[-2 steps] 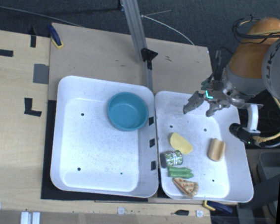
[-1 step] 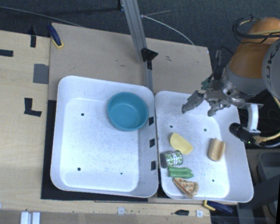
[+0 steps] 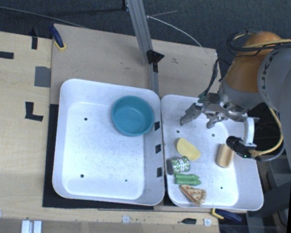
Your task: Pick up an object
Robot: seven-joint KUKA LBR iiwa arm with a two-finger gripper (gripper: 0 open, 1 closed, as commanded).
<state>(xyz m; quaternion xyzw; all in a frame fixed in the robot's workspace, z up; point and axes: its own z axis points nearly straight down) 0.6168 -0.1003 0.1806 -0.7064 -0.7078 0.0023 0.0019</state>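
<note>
Left bin (image 3: 75, 147): blue bowl (image 3: 132, 115) in far corner. Right bin (image 3: 240, 198): green can (image 3: 180, 164), green pod (image 3: 187, 179), pizza slice (image 3: 193, 195), yellow piece (image 3: 188, 149), tan cylinder (image 3: 224, 155). Gripper (image 3: 201, 118) open, empty, poised above far end. Approach step, likely. Next: shift toward yellow piece, descend, close.

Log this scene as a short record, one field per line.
left bin: blue bowl near its back right corner
right bin: yellow piece, green can, green pod, pizza slice, tan cylinder
hand: open, above the right bin's back, holding nothing
</note>
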